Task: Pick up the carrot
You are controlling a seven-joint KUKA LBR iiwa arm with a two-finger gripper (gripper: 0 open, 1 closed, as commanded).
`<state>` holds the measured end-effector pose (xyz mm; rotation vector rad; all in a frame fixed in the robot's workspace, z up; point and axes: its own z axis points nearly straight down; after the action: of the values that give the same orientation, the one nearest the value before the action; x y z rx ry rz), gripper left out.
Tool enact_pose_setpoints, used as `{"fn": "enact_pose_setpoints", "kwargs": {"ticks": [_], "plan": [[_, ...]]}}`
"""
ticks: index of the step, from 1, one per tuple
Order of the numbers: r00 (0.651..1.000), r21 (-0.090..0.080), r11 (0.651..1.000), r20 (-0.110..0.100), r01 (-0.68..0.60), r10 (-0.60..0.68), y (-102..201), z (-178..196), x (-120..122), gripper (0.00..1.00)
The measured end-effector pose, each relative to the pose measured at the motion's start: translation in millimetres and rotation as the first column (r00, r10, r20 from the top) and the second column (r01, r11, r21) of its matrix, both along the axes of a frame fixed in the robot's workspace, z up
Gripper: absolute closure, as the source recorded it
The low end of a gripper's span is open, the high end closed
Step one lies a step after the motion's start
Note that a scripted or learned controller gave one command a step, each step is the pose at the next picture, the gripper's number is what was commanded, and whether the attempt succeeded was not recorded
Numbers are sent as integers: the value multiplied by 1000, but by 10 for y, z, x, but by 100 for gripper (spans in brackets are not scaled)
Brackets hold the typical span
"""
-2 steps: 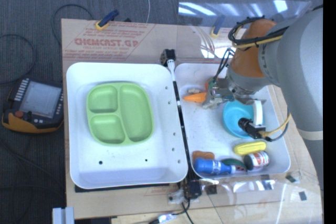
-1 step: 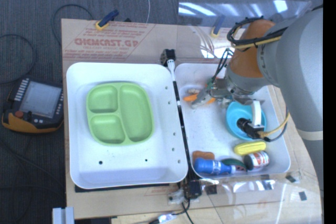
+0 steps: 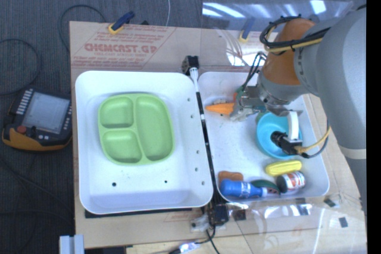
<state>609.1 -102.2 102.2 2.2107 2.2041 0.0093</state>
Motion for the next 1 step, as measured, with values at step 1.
{"fn": "enact_pose_setpoints", "kwargs": {"ticks": [1], "plan": [[1000, 0, 1000, -2, 0, 0, 1, -9, -6, 0]]}}
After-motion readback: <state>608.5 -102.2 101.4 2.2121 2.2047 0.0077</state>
